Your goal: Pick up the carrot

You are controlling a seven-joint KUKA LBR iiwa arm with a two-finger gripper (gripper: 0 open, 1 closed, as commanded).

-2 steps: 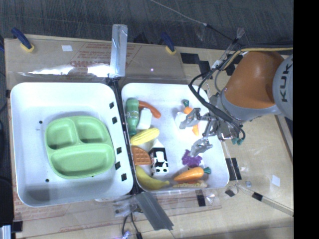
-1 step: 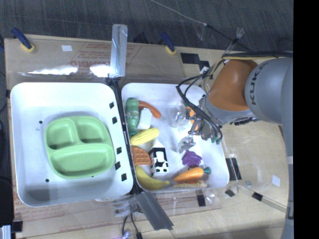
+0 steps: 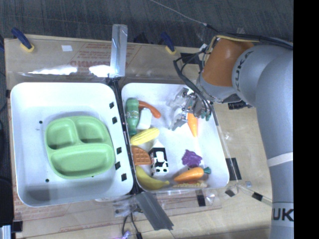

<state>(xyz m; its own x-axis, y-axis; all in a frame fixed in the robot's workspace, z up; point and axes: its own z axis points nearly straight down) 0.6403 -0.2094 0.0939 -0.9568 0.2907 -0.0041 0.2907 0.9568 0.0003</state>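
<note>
The see-through gripper [image 3: 192, 108] is closed on the fat top of a smooth orange carrot [image 3: 193, 124], which hangs point down over the far right part of the shiny white right bin [image 3: 219, 148].

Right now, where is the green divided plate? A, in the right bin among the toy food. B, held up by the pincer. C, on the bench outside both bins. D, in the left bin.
D: the green divided plate lies flat inside the left bin, while the toy food sits in the right bin.
</note>
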